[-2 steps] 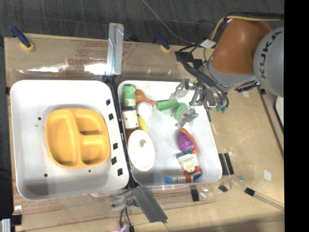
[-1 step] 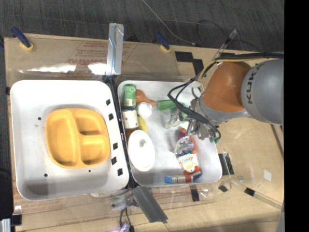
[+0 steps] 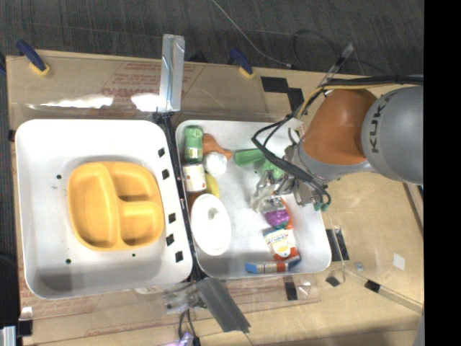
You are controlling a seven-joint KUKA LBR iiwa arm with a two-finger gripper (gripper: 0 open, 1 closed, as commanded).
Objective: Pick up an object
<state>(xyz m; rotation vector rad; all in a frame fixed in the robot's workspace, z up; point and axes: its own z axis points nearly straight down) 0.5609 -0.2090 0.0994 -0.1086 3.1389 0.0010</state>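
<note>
Pincer (image 3: 270,191): low over the middle of the right bin (image 3: 241,262), metal fingers pointing toward the view's left; whether they are spread or closed cannot be told.
Target (judged): purple packet (image 3: 276,212), directly below and touching or nearly touching the fingertips, on the side toward the view's bottom edge; contact cannot be confirmed.
Long axis of target: unclear, the packet being crumpled and partly covered.
Neighbouring objects: orange-and-white pouch (image 3: 279,241) just beyond the packet; green object (image 3: 253,157) on the opposite side of the fingers; white round lid (image 3: 210,225) and green-capped bottle (image 3: 193,161) farther left.
Arm pose: orange band (image 3: 337,127) bent over the bin's right rim, wrist turned down and leftward, cables looping above it.
Left bin (image 3: 36,193): holds a yellow divided tray (image 3: 115,204), well apart from the pincer.
Next move (judged): a short descent and closure on the packet.
</note>
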